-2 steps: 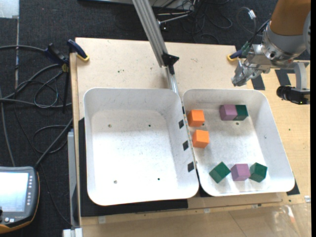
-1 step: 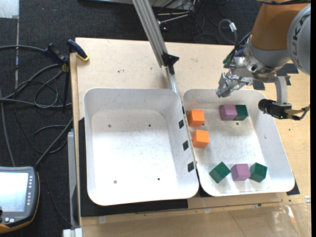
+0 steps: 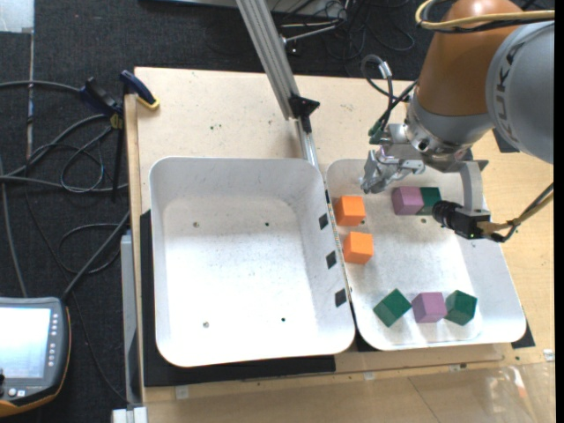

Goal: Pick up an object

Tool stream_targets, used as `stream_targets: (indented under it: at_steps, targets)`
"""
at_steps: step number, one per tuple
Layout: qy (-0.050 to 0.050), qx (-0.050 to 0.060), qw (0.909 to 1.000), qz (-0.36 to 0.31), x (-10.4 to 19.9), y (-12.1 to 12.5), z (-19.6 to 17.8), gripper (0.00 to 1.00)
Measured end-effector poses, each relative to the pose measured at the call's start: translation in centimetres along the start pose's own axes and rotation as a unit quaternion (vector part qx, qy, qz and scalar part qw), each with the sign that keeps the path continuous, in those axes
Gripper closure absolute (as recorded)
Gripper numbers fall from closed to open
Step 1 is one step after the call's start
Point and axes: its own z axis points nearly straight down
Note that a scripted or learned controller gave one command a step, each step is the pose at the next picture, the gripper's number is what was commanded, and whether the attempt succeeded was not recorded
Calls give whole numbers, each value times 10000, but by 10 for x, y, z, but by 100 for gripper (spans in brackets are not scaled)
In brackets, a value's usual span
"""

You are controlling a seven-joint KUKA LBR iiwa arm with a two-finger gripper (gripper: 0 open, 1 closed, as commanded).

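Here, the metal gripper (image 3: pixel 377 176) hangs over the right bin (image 3: pixel 493 311) — whether its claw is spread or pinched, I cannot tell. Just beside it sits a matte purple cube (image 3: pixel 406 200); an orange cube (image 3: pixel 351 210) lies near.

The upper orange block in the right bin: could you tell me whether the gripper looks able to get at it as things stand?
Probably yes. The gripper hangs just up and right of the upper orange block, whose top is uncovered. The lower orange block sits apart; the bin wall at its left may crowd a finger.
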Motion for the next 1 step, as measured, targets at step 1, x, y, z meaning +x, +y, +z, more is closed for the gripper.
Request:
stream_targets:
  at_steps: [1]
  targets:
    - [2,-6,10000,-9,53,-21,-4,100]
